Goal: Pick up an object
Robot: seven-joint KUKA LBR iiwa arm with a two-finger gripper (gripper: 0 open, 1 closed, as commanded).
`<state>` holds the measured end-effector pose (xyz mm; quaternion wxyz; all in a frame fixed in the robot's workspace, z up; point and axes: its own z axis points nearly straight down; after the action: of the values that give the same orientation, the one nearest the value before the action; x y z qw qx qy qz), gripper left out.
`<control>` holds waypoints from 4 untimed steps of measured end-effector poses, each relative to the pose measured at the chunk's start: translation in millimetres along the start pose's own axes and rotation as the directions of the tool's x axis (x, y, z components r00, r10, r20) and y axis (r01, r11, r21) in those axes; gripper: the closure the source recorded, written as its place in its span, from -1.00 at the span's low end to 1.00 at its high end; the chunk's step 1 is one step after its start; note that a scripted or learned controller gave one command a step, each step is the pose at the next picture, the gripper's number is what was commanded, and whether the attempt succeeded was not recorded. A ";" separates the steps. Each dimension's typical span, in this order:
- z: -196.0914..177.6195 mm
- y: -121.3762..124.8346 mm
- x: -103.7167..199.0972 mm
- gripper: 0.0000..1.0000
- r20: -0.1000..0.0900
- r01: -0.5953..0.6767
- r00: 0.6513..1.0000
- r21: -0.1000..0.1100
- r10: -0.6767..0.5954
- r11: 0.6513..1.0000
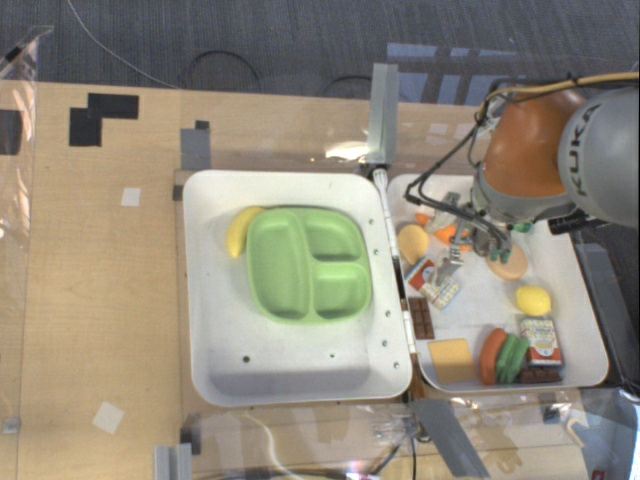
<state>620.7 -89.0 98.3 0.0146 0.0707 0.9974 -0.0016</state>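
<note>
My gripper [455, 255] hangs low over the upper middle of the right bin [590, 363], under the orange wrist band [525, 153]. Its tip is just above a small white and red packet [438, 288]. Close on its left lie a peach-coloured round fruit [412, 240] and a small orange piece [441, 233]. A tan round disc [509, 262] lies just to its right. I see nothing lifted off the bin floor.
The right bin also holds a lemon [533, 300], a brown bar [421, 318], a yellow block [450, 358], red and green pieces [500, 356] and a small box [540, 336]. In the left bin [215, 368] sit a green divided plate [305, 264] and a banana [238, 232].
</note>
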 end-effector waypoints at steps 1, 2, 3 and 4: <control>1.2 8.3 -27.5 -1.00 -0.005 -0.073 0.997 0.000 0.073 0.997; -16.8 8.5 -35.5 1.00 0.028 -0.071 0.997 0.000 0.071 0.997; -59.6 -39.8 -9.5 1.00 -0.016 0.212 0.977 -0.004 -0.212 0.977; -58.1 -37.6 -9.1 -1.00 -0.018 0.215 0.976 -0.006 -0.215 0.977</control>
<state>622.7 -127.1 156.8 0.0054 -0.0378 0.9993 -0.0005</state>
